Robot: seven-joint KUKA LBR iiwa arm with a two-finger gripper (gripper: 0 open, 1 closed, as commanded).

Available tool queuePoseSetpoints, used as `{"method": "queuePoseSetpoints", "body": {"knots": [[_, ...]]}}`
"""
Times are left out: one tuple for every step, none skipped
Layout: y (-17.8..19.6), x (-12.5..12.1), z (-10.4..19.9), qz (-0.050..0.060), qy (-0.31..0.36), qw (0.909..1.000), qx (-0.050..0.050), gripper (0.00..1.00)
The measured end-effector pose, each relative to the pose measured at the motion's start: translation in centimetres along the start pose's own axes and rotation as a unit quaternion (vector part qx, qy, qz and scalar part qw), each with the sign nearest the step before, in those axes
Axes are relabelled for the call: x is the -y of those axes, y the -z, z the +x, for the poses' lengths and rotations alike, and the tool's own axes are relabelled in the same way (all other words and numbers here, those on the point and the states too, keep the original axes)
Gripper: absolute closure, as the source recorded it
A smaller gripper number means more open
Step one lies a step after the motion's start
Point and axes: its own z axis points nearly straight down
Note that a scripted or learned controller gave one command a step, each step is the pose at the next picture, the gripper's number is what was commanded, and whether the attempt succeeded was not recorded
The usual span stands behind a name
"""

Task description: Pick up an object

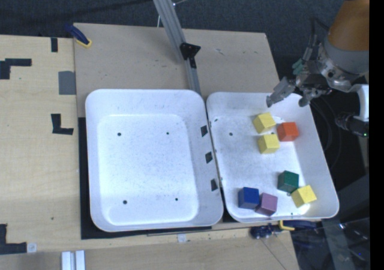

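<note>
The right bin (240, 203) holds several small blocks. Two yellow blocks (263, 122) (268, 143) and an orange-red block (288, 131) lie near its far end. A green block (288, 180), a third yellow block (304, 195), a blue block (248, 197) and a purple block (267, 203) sit near its front edge. My gripper (291, 95) hangs above the bin's far right corner, open, with nothing between its fingers. It is up and to the right of the nearest yellow block.
The left bin (144, 161) lies beside the right one. A grey metal bar (171, 20) slants down from the top to the gap between the bins. A blue and yellow clamp (78, 35) sits at the bench's far left. Black cables hang at the right.
</note>
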Motion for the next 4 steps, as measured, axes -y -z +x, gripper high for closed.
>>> {"method": "queuePoseSetpoints", "body": {"knots": [[0.0, 0.0, 0.0, 0.000, 0.000, 1.0000, 0.000, 0.00], [-4.4, 0.0, -0.4, 0.002, -0.001, 1.0000, 0.000, 0.00], [-8.9, 0.2, -0.6, 0.003, -0.001, 1.0000, 0.000, 0.00], [-15.1, 0.8, -1.0, 0.004, -0.001, 1.0000, 0.000, 0.00]]}}
